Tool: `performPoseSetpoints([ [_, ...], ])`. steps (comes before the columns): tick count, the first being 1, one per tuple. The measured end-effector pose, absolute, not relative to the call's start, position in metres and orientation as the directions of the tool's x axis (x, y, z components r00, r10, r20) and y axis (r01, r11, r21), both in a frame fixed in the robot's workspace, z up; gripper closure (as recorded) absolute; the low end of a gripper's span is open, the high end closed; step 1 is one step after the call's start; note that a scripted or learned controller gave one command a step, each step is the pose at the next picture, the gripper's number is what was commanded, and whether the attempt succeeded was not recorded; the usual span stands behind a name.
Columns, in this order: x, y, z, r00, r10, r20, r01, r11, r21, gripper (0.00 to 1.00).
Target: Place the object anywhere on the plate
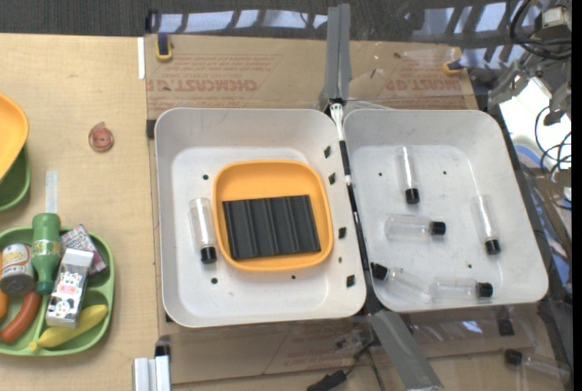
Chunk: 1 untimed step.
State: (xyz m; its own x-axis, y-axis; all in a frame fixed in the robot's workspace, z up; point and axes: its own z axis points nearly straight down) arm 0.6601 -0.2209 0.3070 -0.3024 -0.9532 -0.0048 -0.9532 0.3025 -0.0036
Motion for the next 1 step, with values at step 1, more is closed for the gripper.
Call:
performPoseSetpoints([
  [1, 0.6597, -0.2207, 0.2799, 0.074, -0.997, -0.005, -0.997, -0.074, -0.002, 0.00],
])
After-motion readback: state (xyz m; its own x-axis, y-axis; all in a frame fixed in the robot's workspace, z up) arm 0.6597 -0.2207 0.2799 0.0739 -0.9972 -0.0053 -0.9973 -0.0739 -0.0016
